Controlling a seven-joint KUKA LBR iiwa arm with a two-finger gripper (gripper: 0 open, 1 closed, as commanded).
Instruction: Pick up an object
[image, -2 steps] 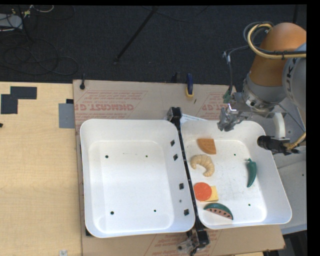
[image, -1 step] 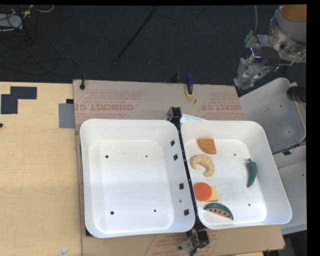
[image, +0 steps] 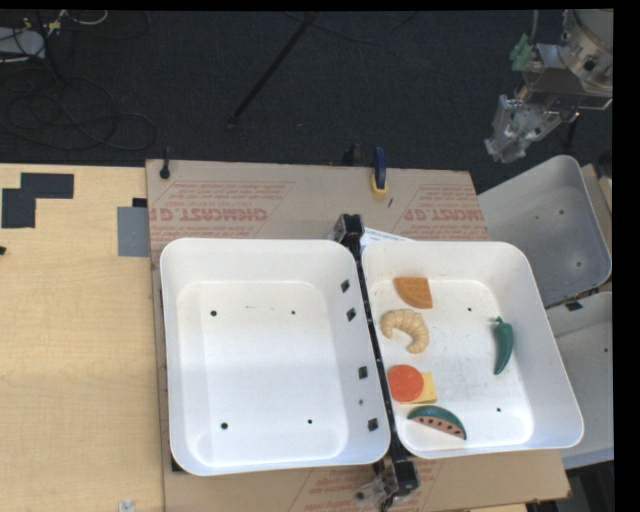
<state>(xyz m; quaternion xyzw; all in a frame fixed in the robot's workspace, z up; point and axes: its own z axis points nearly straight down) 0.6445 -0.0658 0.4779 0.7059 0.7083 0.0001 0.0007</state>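
Not yet begun: gripper (image: 522, 125) parked high beyond the right bin (image: 545, 300), finger state impossible to tell, with croissant (image: 406, 329), green pepper (image: 502, 345) and watermelon slice (image: 437, 422) lying untouched inside.

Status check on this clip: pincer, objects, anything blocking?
Pincer high at upper right, off the bins. Right bin holds croissant, green pepper, watermelon slice, orange wedge, red disc. Nothing blocking.
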